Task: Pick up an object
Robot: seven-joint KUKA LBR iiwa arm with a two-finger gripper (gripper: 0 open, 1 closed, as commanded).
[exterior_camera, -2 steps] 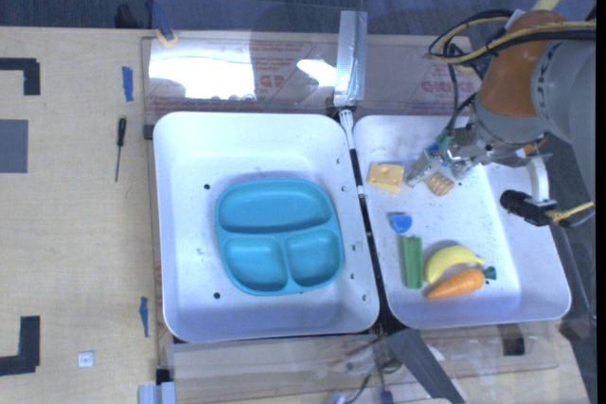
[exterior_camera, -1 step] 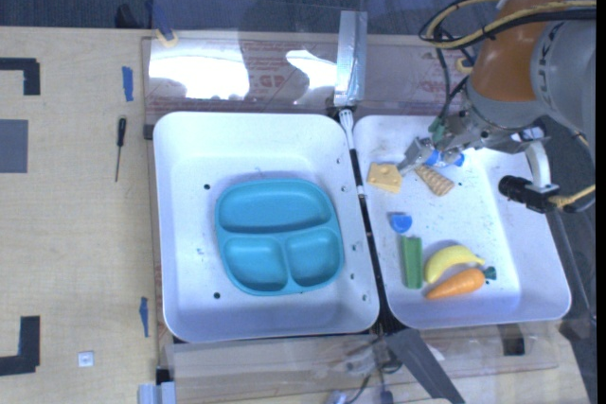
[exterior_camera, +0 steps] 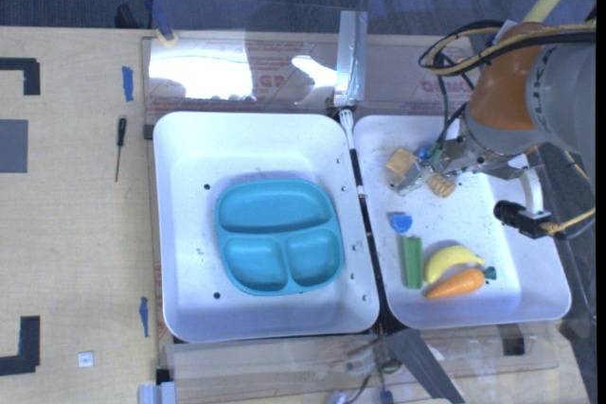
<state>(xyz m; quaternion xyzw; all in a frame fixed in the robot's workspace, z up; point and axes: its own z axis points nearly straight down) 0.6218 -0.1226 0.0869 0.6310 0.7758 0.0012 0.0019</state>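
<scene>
So far, nothing is seen lifted: the gripper (exterior_camera: 417, 177) is lowered in the right bin (exterior_camera: 544, 293) beside a tan block (exterior_camera: 402, 163); its closure cannot be told.

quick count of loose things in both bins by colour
blue: 2, the divided tray and a small piece
tan: 2, blocks
green: 1, stick
yellow: 1, banana
orange: 1, carrot
total: 7
</scene>
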